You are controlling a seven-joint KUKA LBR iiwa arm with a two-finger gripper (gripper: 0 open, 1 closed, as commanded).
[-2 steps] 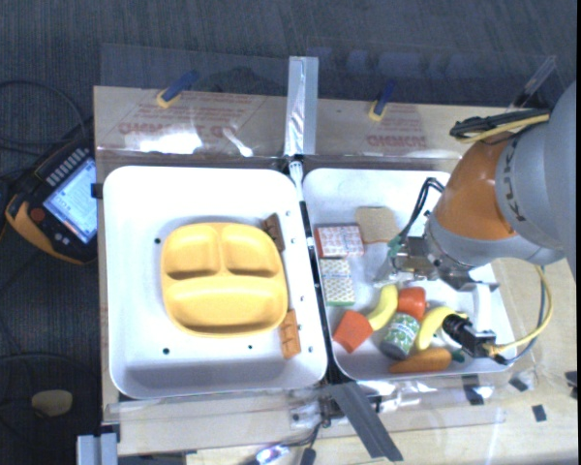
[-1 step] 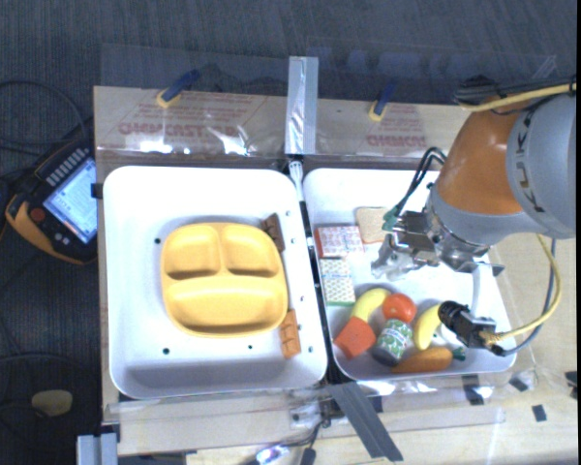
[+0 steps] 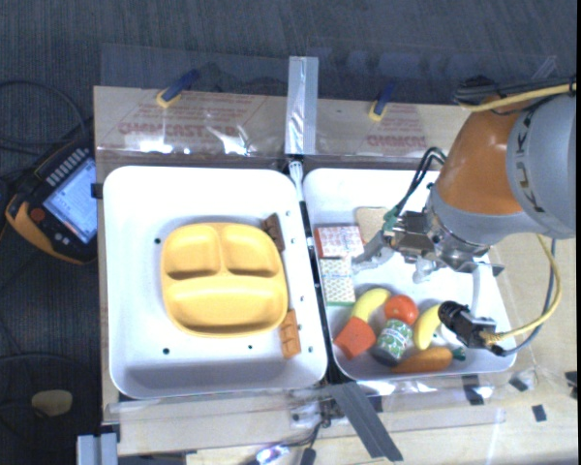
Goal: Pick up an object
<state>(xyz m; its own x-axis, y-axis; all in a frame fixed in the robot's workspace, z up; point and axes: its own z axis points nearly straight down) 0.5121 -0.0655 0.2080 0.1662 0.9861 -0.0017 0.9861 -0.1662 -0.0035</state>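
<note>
My gripper (image 3: 403,248) hangs over the middle of the right bin (image 3: 407,184), beneath the grey wrist with its orange band. Just left of it lie a red-and-white patterned box (image 3: 337,241) and a green-patterned box (image 3: 337,281). Toward the front of the bin, below the gripper, sits a cluster: a yellow banana (image 3: 368,304), a red tomato (image 3: 401,309), an orange-red block (image 3: 355,337), a green can (image 3: 394,342), a second banana (image 3: 425,326) and a carrot (image 3: 427,360). I see nothing held between the gripper's tips.
The left bin (image 3: 136,356) holds a yellow divided plate (image 3: 223,279), a small orange piece (image 3: 290,335) at its right wall and a brown piece (image 3: 272,228) by the plate's far corner. A handheld controller (image 3: 63,206) lies left of the bench.
</note>
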